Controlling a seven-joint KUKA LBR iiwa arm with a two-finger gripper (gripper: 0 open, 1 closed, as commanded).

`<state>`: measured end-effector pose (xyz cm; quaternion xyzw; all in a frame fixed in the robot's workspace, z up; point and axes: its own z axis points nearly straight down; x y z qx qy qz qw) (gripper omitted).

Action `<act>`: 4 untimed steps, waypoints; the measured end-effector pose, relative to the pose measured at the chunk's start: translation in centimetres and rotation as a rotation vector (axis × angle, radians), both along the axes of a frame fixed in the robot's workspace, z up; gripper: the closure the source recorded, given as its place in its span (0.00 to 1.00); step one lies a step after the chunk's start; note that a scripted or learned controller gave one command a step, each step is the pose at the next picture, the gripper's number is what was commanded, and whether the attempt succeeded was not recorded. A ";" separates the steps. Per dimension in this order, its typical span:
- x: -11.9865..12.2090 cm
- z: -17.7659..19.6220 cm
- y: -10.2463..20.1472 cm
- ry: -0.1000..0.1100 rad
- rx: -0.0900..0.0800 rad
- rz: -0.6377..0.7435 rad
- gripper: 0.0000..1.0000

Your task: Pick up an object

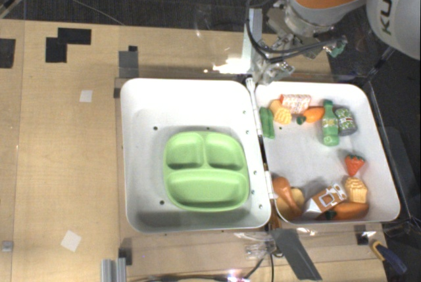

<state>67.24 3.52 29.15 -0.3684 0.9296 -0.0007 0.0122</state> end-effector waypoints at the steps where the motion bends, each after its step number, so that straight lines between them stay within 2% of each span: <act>1: 0.2 1.4 0.1 -0.011 0.004 0.000 1.00; 4: 0.8 5.6 0.5 -0.047 0.015 -0.001 1.00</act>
